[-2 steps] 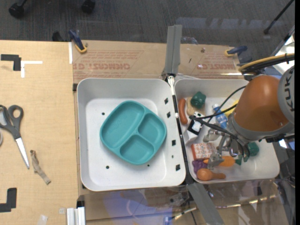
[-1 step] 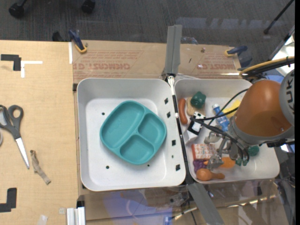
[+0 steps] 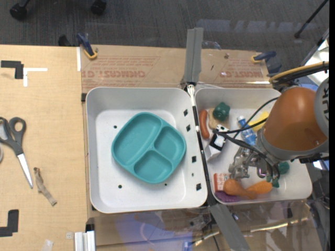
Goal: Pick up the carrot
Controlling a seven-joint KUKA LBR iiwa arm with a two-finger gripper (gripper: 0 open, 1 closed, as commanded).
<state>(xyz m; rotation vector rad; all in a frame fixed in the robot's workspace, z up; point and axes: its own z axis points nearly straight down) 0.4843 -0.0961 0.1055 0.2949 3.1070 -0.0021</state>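
Scissors (image 3: 15,145): lying on the bench at far left, well apart from the bins.
Left bin (image 3: 99,192): holding a teal tray (image 3: 149,147), three compartments, tilted.
Right bin (image 3: 298,190): holding clutter: a hot dog (image 3: 204,124) along its left wall, a dark green piece (image 3: 222,110) at the far side.
Carrot (image 3: 248,189): lying at the near edge of the right bin, a purple item (image 3: 226,197) touching its left end.
Gripper (image 3: 250,166): hanging just above the carrot, under the arm's orange band (image 3: 293,122). Open or closed: cannot tell.
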